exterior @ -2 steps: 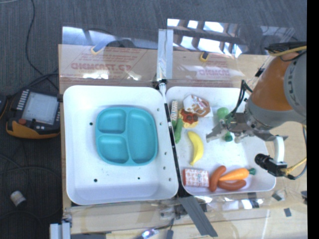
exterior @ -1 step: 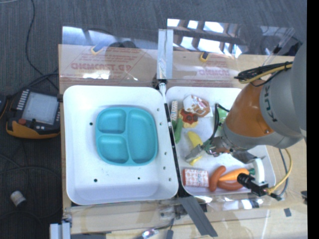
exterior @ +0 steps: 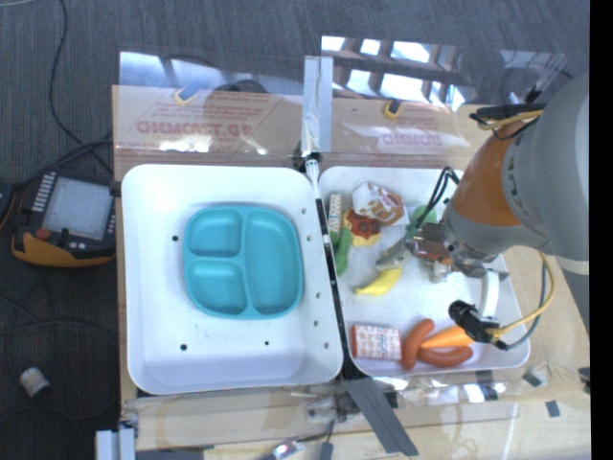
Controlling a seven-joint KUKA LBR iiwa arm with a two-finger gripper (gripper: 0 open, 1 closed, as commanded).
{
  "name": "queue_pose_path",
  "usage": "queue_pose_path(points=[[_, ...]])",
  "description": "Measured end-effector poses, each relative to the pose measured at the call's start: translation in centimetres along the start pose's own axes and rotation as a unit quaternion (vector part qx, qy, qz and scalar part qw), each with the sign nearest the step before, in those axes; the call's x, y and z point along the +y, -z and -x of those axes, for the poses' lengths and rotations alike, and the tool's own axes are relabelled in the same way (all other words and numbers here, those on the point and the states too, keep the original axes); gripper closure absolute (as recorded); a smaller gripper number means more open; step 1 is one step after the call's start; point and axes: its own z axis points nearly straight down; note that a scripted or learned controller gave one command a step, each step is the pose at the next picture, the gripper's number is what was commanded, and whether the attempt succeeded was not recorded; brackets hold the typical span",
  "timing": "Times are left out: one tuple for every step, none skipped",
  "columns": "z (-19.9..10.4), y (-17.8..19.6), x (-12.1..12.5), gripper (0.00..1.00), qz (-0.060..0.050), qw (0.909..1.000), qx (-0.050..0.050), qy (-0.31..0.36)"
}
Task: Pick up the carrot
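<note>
Gripper status: we locate it low over the right bin, with the arm's orange band behind it toward the view's right. We cannot tell from this view whether it is released or clenched, and we see nothing held in it.

The carrot lies nearer the camera than the gripper and slightly to the view's right of it, well apart from it, close to the bin's front wall. It touches the red sausages on its near side.

Just beside the gripper, toward the view's lower left, lies a yellow piece. A red-and-white box sits farther off in that direction. Beyond the gripper to the view's left, we note the left bin bearing a teal divided plate.
</note>
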Motion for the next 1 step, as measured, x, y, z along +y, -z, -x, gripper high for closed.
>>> queue_pose_path(points=[[3.87,5.01,6.80,0.00,-0.005,0.9995,-0.003,0.033]])
